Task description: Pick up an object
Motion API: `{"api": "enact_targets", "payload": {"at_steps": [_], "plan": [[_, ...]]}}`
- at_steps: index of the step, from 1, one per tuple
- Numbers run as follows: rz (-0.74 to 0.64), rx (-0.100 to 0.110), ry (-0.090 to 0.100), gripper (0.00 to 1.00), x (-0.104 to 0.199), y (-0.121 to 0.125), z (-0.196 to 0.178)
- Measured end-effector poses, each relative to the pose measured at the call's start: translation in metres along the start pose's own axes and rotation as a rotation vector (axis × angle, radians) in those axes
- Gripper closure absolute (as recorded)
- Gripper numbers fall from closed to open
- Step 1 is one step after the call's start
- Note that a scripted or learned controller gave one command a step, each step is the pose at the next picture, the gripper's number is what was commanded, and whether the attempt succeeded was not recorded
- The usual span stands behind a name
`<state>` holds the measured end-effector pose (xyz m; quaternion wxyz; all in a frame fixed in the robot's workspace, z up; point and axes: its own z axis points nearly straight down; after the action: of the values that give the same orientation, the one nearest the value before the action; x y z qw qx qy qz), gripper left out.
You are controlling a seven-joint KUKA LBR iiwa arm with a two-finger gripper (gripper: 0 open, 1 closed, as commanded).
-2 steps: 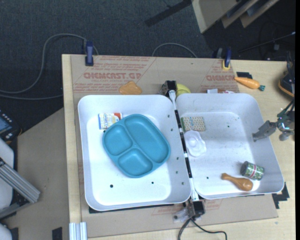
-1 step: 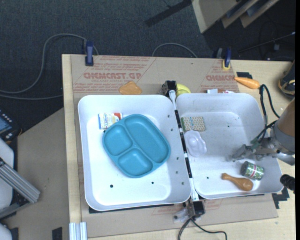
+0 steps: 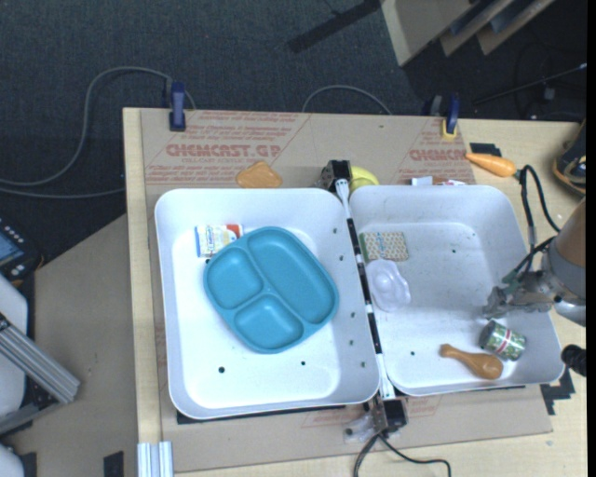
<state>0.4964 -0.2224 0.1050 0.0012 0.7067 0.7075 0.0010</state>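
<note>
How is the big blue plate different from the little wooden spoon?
The blue plate lies in the left bin, while the wooden spoon lies in the right bin. The plate is far larger than the spoon. The plate is blue with three compartments; the spoon is light brown, with a thin handle and a rounded end. Both lie flat on a white bin floor.

- Dark carpet point(image 3: 233, 47) around the bench point(image 3: 149, 279).
- Grey cables point(image 3: 88, 102) looping over the carpet.
- Beige furniture point(image 3: 466, 28) at top right.
- Aluminium rail point(image 3: 33, 359) at left.
</note>
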Motion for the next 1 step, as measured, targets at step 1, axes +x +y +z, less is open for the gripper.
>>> {"api": "enact_targets", "payload": {"at_steps": [1], "plan": [[-0.009, -0.010, 0.000, 1.00, 0.0636, 0.0570, -0.0870]]}}
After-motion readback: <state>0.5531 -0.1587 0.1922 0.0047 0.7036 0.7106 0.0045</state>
